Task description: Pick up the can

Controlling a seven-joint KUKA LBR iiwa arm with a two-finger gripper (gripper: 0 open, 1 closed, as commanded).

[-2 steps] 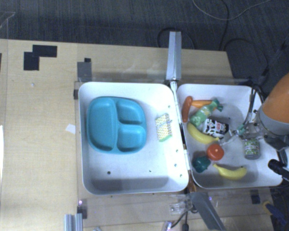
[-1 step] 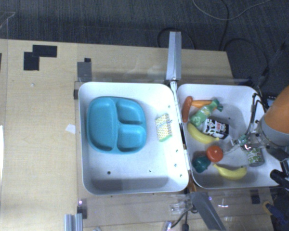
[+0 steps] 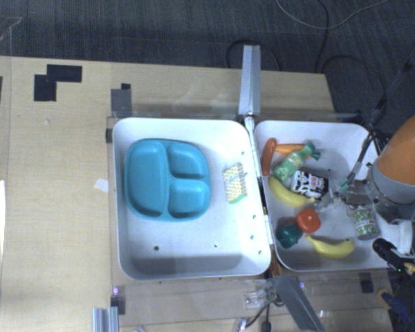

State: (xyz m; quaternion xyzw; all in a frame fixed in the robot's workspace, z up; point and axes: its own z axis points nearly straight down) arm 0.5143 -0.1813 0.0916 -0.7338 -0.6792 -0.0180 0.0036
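I've got the end effector [image 3: 346, 194] low in the right bin [image 3: 339, 131], and I can't tell what state it's in from up here; the can [image 3: 364, 220], green-and-white labelled, stands just beside it toward the arm, against the bin's wall, likely why I'm coming in so close to that side. The clutter sits on the end effector's far side: black-and-white carton [image 3: 310, 182], two bananas [image 3: 290, 192], green bottle [image 3: 293, 162]. No lettering is readable on any label.

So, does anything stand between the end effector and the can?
Nothing visible does: the end effector is right next to the can at the right bin's right side; the carton lies further left.
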